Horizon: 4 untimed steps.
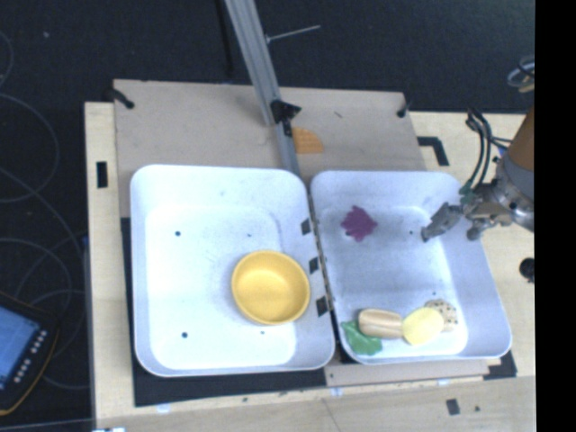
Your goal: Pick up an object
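1. Object to pick: none is fixed by the task, so the candidates are what lies in the two bins. The largest is the yellow bowl (270,286), sitting upright in the left bin (162,196), toward that bin's near right part and close to the divide between the bins.
2. Right bin (468,268): this one holds the smaller things. A purple piece (358,222) lies alone in its far left part. Along its near edge sits a cluster: a tan, roll-like item (379,322) with its long axis running left to right, a yellow rounded item (422,327) touching its right end, a speckled pale item (444,312) just behind that, and a green scrap (360,339) poking out under the roll's left end.
3. End effector (459,222): it hangs over the far right part of the right bin, reaching in from the right. Two dark fingers (438,222) appear spread, with nothing visible between them, though the view is small and a little blurred.
4. Relation that matters: the purple piece lies to the left of the end effector at about the same depth in the bin, near but clearly apart. The cluster lies toward the near edge, below it in the view. The bowl is well apart, across the divide.
5. Judgement: the purple piece looks the shortest reach, needing mostly a leftward shift and a descent.
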Available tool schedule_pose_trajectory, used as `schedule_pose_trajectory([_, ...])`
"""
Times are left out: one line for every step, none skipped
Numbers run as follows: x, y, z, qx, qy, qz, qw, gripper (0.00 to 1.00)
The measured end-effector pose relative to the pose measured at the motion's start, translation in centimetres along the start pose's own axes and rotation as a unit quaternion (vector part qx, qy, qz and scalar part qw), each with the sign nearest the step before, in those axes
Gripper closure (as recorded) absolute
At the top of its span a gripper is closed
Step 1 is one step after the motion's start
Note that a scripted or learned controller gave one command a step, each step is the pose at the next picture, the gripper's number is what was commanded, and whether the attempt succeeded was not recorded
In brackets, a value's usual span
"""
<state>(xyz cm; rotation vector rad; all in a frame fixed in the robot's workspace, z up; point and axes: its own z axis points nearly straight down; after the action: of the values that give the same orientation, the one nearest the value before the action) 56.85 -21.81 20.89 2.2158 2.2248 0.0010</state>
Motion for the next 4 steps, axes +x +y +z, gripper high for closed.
schedule_pose_trajectory([0.0, 0.0, 0.0, 0.000, 0.000, 0.000, 1.0000, 0.00])
schedule_pose_trajectory([-0.3, 0.0, 4.2, 0.002, -0.001, 0.002, 1.0000, 0.00])
schedule_pose_trajectory([-0.1, -0.5, 10.4, 0.003, 0.000, 0.003, 1.0000, 0.00])
schedule_pose_trajectory([-0.2, -0.5, 10.8, 0.001, -0.001, 0.004, 1.0000, 0.00])
